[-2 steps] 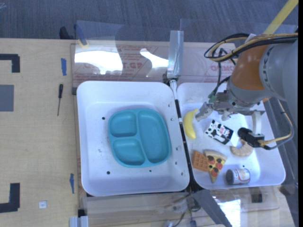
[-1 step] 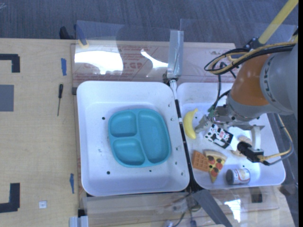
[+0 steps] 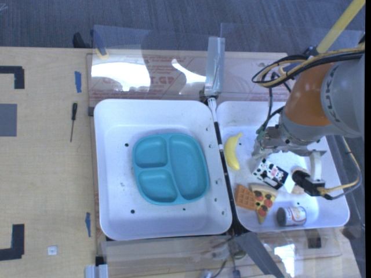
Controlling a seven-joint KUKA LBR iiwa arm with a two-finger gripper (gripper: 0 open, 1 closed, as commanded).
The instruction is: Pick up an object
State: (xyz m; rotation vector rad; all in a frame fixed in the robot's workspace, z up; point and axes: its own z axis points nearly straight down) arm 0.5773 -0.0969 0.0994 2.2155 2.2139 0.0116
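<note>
Wooden bench (image 3: 40, 184) seen from above at a slant, carrying two shallow white bins side by side, with dark blue-grey flooring along the upper edge. On the bench surface left of the bins lie black angular markings, strips of blue tape and a thin dark screwdriver (image 3: 73, 120).

Left bin (image 3: 110, 120): holds a teal divided plate (image 3: 170, 168) with three compartments, lying flat near the middle of the bin floor. A clear sheet (image 3: 145, 68) stands behind both bins and reflects bright light.

Right bin (image 3: 339, 207): holds the candidate objects. A yellow banana (image 3: 232, 150) lies close to the wall shared with the left bin. A black-and-white patterned item (image 3: 271, 174) rests near the middle of the bin floor. In front of it are a brown waffle piece (image 3: 244, 197) and, touching it, a pizza slice (image 3: 265, 201). A small can (image 3: 291, 215) lies on its side near the front wall, just beside the pizza slice.

Arm: the grey arm with its orange band (image 3: 307, 100) reaches in from the right, above the right bin, with yellow and black cables looped around it. The gripper (image 3: 262, 146) hangs between the banana and the patterned item, just above the latter; whether its fingers are spread or closed cannot be told, and no object is seen between them.
</note>
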